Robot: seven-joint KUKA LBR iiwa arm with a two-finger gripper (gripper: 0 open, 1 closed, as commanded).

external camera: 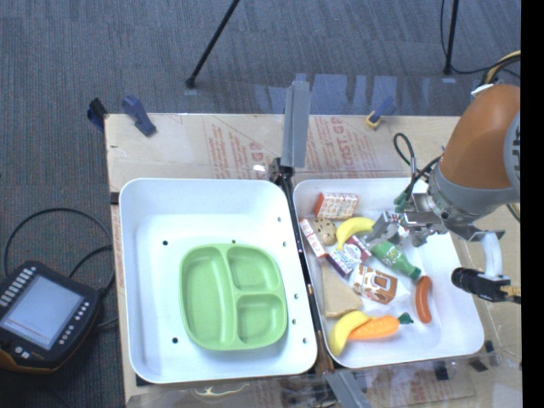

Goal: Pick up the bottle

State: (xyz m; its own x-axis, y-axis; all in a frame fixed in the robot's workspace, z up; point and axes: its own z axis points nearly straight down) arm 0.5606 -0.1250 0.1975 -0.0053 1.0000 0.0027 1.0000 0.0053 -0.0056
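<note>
1. At the right of the frame, the gripper (398,228) hangs low over the right bin (463,334); whether its claw is apart or together cannot be told.
2. Just below it lies the green bottle (396,258), beside a sausage (423,299).
3. A green plate (233,296) sits in the left bin (144,228).

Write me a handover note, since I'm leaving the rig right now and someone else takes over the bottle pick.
Pincer: low in the right bin, just above the green bottle's upper end; whether it is open or shut is unclear, and no grasp is visible.
Bottle: lying on its side in the right bin, between a banana and a sausage, beside a small carton.
Left bin: holds a green divided tray.
Done: approach to the bottle.
Left: grip the bottle and lift it.
</note>
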